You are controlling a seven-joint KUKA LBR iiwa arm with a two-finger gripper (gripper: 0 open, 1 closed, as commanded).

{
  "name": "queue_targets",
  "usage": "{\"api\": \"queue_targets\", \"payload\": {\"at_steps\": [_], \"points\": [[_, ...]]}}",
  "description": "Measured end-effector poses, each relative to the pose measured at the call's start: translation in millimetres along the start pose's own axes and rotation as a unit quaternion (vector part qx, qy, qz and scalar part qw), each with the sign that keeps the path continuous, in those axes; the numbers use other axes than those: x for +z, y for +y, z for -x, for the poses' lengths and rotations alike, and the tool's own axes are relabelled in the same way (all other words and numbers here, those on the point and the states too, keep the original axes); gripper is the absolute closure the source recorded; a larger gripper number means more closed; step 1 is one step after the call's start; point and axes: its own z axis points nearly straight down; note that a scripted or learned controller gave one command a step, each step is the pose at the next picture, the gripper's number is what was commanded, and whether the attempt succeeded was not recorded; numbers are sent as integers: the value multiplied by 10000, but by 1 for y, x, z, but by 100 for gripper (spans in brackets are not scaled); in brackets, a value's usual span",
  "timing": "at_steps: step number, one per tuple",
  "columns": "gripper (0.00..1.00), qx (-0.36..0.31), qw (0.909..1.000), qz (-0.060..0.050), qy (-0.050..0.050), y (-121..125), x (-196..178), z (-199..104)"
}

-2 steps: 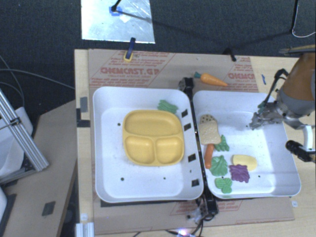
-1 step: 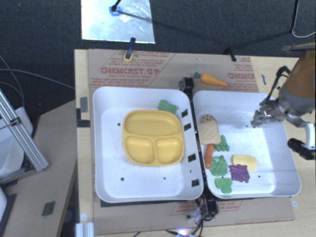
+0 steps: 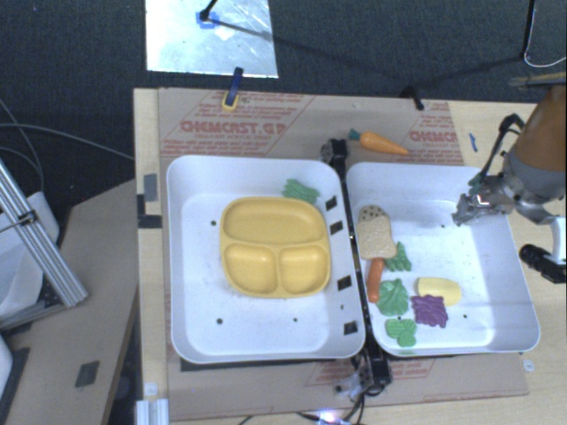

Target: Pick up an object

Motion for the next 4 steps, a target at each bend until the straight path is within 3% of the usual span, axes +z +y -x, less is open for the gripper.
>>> {"api": "queue_targets", "payload": {"at_steps": [1, 2, 4], "points": [[0, -1, 10000, -4, 0, 0, 0, 0], [0, 80, 9999, -142, 21, -68, 58, 0], [0, 69, 9999, -96, 8, -114, 53, -1]]}}
